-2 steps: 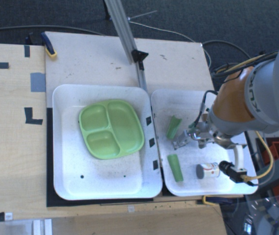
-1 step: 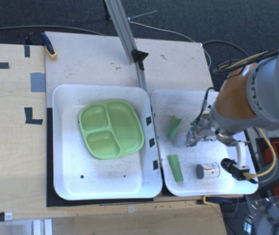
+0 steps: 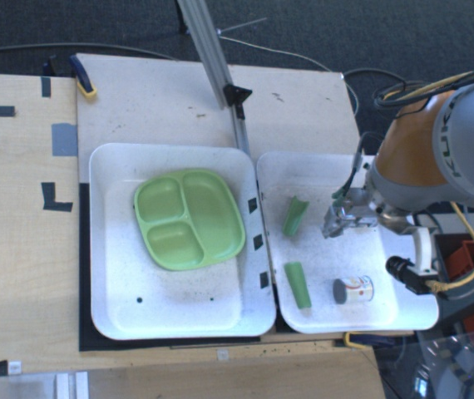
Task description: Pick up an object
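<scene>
The right bin holds three small objects. A short green piece lies near its upper left, a longer green stick lies near its front left, and a small white and grey can lies on its side near the front. My gripper hangs over the middle of the right bin, just right of the short green piece and above the can. I see nothing between its fingers. The arm with its orange band comes in from the right.
The left bin holds a green divided plate. A grey metal pole slants down from the top toward the strip between the bins. A yellow and blue clamp sits at the bench's upper left. Cables run at the right.
</scene>
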